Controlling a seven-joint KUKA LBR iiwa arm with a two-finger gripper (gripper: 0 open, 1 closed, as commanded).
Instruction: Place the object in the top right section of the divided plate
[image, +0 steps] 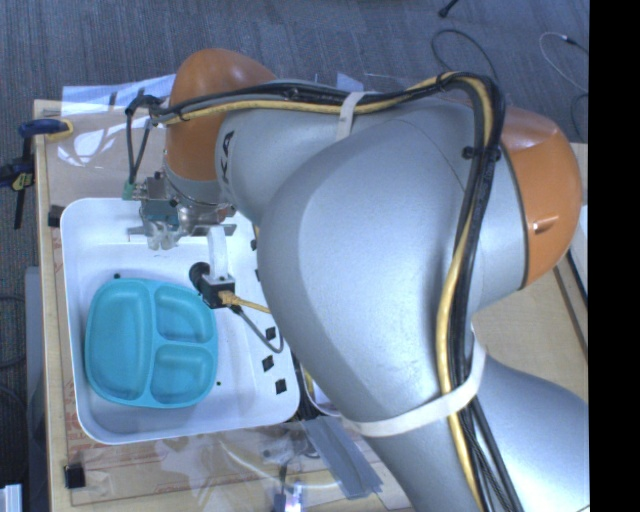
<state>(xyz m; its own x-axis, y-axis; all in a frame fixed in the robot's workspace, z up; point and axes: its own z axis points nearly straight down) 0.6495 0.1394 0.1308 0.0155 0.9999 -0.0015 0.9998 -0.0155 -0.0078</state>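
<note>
A light blue divided plate (150, 342) with three sections lies in the left white bin (85, 225), toward its front left. All three sections look bare. My gripper (162, 236) hangs over the bin's far edge, above and beyond the plate. Its fingertips are small and blurred, and I see no object between them. The large grey arm with its orange band covers the right side of the view and hides the right bin.
A black cable clip with a yellow lead (210, 288) dangles over the bin just right of the plate. A blue clamp (30, 128) grips the bench's far left corner. Clear plastic sheeting (95, 140) lies behind the bin.
</note>
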